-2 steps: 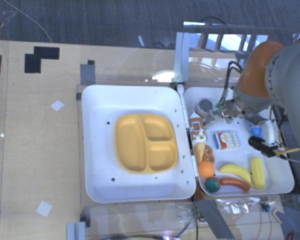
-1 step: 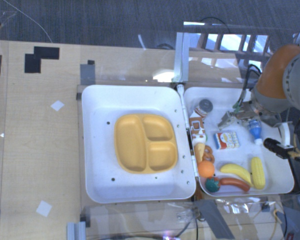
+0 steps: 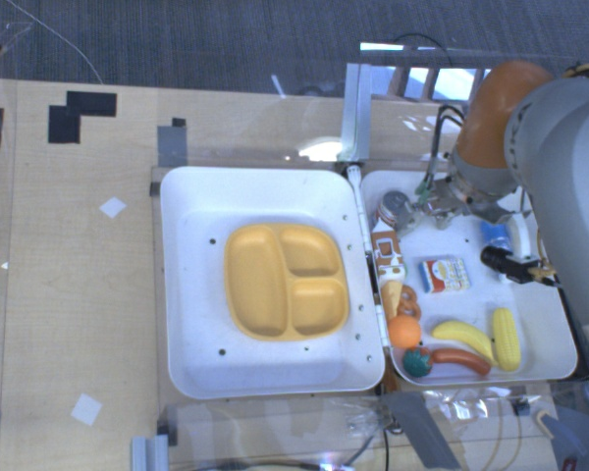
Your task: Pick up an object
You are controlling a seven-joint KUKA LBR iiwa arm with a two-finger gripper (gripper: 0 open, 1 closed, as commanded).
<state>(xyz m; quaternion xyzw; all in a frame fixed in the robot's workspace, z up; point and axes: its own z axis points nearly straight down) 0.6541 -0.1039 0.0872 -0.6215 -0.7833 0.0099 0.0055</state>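
— Crowding was your main risk. The gripper [image 3: 430, 204] sat low in the far left corner of the right bin [image 3: 569, 361], just beside a small grey round piece [image 3: 395, 206], and I could not tell whether it was clenched or released; nothing I could see was held in it.

— So where were the things you could have taken?

— All in that right bin: a small printed box [image 3: 444, 274] near the middle, a banana [image 3: 461, 338] and a corn cob [image 3: 506, 339] toward the near rim, and an orange [image 3: 404, 333] against the left wall. A tall carton [image 3: 387, 253] lay along that same wall.

— What would have gone wrong?

— My guess: a close on the grey piece could have slipped, because it looked small and rounded and it lay near the corner. You could also have nudged the carton or scraped the wall.

— And room to move?

— Tight at the corner and along the wall shared with the left bin [image 3: 191, 361], which held a yellow divided plate [image 3: 285, 281]. The floor around the printed box looked the most open. The arm [image 3: 560, 165] covered the far right side, so I could not judge that edge.
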